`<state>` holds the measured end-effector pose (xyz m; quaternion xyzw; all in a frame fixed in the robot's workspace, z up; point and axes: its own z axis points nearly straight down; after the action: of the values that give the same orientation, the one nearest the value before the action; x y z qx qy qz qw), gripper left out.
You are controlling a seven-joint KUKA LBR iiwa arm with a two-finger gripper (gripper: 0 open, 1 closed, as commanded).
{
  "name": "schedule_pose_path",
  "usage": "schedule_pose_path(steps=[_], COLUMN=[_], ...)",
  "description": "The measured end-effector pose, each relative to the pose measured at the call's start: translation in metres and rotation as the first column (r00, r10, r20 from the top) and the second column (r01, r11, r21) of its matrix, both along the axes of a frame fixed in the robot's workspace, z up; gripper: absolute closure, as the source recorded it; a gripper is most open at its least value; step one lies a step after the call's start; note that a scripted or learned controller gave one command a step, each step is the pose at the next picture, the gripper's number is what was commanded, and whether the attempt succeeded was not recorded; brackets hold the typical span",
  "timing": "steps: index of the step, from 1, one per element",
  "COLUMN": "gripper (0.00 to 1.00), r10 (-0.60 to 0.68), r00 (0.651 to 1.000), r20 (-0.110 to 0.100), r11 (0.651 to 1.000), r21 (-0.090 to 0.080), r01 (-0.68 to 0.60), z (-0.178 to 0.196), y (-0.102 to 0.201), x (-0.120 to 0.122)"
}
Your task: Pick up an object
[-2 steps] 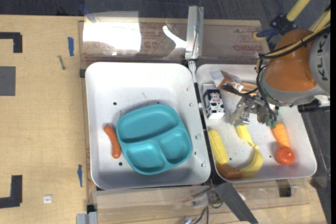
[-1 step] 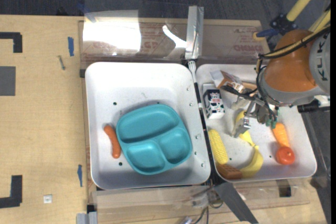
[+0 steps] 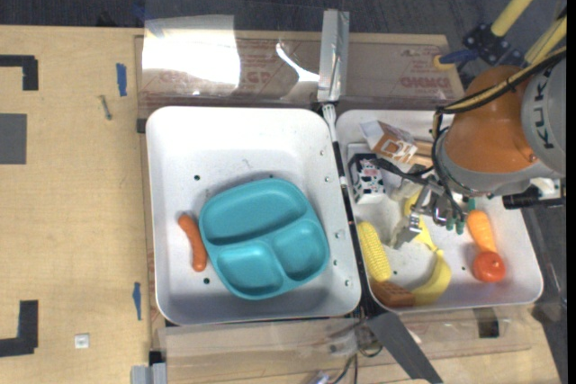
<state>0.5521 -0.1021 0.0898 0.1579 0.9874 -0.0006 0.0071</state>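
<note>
Arm's orange wrist band [image 3: 486, 135] looms over the right bin [image 3: 531, 288]. End effector [image 3: 409, 225] low among corn [image 3: 373, 252], banana [image 3: 438, 276], carrot [image 3: 481, 229]; finger state: can't tell. Looks like approach step; next needs a descent onto one item.

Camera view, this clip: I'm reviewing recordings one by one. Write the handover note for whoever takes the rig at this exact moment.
Hand: low in the right bin, above the corn and banana; nothing visibly held, finger state unclear.
Right bin also holds a carrot, a small orange ball and a packet.
Left bin: blue divided plate, orange sausage beside it.
Done: nothing picked yet.
Left: grasp and lift one item.
</note>
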Motion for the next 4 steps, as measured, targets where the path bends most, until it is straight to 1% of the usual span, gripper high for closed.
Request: schedule_pose_path(steps=[1, 2, 3, 4], gripper=[1.0, 1.0, 1.0, 1.0], r10=[0.001, 0.37, 0.17, 0.25], r00=[1.0, 0.929, 0.985, 0.968], r20=[0.011, -0.012, -0.002, 0.0], r11=[1.0, 0.929, 0.985, 0.968], r21=[-0.001, 0.003, 0.0, -0.002], r01=[-0.001, -0.37, -0.17, -0.25], z=[0.013, 0.008, 0.001, 0.001], y=[0.0, -0.031, -0.018, -0.013], x=[0.003, -0.072, 0.002, -0.068])
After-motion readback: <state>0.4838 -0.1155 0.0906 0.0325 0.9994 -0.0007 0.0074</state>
